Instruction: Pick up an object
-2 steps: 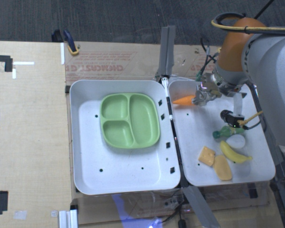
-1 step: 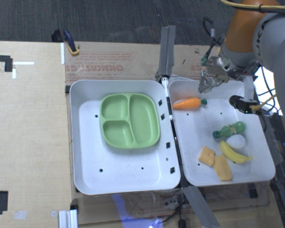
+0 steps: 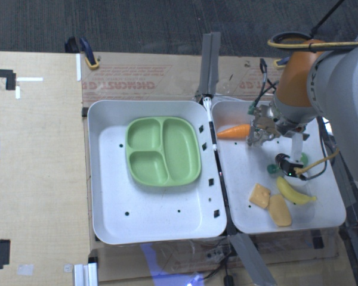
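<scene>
An orange carrot (image 3: pixel 231 132) lies at the back left of the right bin (image 3: pixel 241 177). My gripper (image 3: pixel 255 133) hangs low at the carrot's right end, touching or almost touching it; I cannot tell which. Nearer the front of the same bin lie a yellow banana (image 3: pixel 295 192), a flat orange-yellow square piece (image 3: pixel 260 196) and a tan oval piece (image 3: pixel 280 211). A small teal object (image 3: pixel 273 169) shows partly beside a black cable fitting under the arm.
The left bin (image 3: pixel 107 177) holds a green three-compartment plate (image 3: pixel 163 151). A grey post (image 3: pixel 210 64) rises behind the wall between the bins. The arm's wrist and cables (image 3: pixel 298 100) hang over the right bin's back right.
</scene>
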{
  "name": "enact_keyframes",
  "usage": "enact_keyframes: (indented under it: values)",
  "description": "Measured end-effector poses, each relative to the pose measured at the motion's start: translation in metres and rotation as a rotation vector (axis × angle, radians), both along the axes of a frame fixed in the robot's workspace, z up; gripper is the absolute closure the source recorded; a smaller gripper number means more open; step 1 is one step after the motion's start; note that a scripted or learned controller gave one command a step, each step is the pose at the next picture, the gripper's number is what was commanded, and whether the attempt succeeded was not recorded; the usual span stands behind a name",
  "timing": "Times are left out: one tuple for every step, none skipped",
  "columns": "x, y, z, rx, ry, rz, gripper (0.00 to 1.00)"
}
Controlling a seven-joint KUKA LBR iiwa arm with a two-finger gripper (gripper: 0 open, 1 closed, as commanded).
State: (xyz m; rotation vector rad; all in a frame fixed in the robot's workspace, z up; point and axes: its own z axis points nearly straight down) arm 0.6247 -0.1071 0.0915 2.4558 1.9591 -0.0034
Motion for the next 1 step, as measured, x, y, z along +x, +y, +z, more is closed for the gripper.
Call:
enact_keyframes:
  values:
    - [-0.0360, -0.0692, 0.0005, 0.001, -0.001, 0.251, 1.00]
